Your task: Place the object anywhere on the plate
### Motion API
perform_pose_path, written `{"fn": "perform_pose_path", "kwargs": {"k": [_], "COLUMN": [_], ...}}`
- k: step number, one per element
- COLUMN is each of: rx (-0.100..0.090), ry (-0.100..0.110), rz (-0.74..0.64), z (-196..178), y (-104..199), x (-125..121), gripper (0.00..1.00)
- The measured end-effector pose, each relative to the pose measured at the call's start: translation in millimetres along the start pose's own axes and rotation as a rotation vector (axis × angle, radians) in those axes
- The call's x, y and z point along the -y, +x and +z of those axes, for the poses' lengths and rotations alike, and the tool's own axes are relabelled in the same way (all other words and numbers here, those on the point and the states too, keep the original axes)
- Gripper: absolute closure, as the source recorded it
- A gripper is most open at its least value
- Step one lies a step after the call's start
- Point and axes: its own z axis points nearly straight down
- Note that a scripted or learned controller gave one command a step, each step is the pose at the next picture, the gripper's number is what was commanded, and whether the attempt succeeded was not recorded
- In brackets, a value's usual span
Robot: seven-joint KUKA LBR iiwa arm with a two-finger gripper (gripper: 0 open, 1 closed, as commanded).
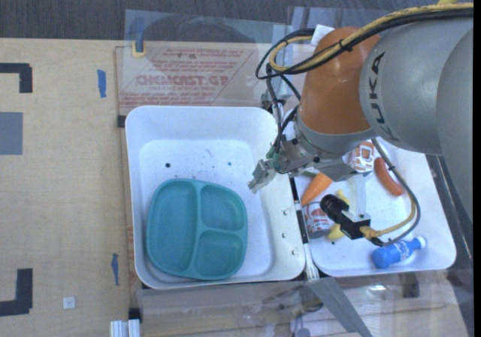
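A teal divided plate (197, 229) lies in the front left part of the left bin (143, 140). My gripper (261, 176) hangs over the right side of that bin, up and to the right of the plate and close to the wall between the bins. I see no object on the plate. The arm hides much of the right bin (443, 245). There an orange carrot (316, 186), a red sausage (388, 176), a blue bottle (396, 252), a small can (319, 218) and a red-and-white packet (363, 156) lie loose.
A clear sheet with red lettering (188, 76) lies behind the left bin. The wooden bench (60, 200) stretches to the left with black markers and blue tape. Dark specks dot the left bin's floor behind the plate.
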Motion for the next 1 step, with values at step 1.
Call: {"fn": "perform_pose_path", "kwargs": {"k": [1], "rx": [0.002], "ry": [-0.003], "rz": [0.088], "z": [12.3], "y": [6.4], "x": [-11.0], "gripper": [1.00]}}
